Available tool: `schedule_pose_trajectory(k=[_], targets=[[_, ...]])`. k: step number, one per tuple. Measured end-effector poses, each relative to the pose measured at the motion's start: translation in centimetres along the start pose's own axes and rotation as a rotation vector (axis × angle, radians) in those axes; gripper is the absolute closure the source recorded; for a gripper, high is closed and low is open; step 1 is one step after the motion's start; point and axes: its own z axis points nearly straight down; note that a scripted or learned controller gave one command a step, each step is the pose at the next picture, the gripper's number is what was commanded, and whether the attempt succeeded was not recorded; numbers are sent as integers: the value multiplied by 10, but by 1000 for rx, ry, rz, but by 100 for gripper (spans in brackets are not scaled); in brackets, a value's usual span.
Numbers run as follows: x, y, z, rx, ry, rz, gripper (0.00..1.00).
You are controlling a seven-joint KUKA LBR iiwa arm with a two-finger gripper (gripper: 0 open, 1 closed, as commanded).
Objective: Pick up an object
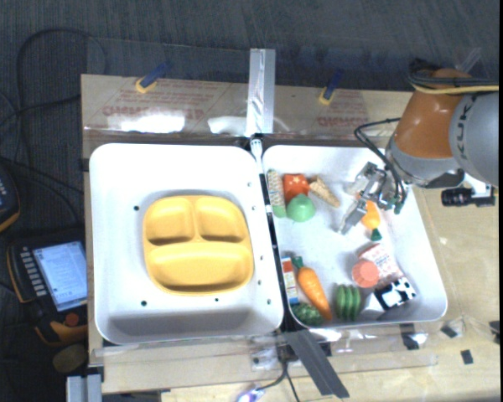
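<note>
Camera view: the arm (440,132) reaches in from three o'clock, wrist bent down over the right bin (423,249), the gripper (362,206) low with a small orange piece (370,217) at its tips (whether it's clamped, I cannot tell).

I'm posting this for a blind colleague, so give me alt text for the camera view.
The gripper reaches from the right into the right bin, over toy food including a carrot and a small orange piece. The left bin holds a yellow divided tray.
</note>
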Motion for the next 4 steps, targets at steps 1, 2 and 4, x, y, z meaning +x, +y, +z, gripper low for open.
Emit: schedule_pose_trajectory(k=[1, 2, 4], targets=[[22, -16, -1, -1, 0, 45, 0], [51, -14, -2, 1, 0, 54, 0], [-6, -1, 0, 1, 3, 5, 0]])
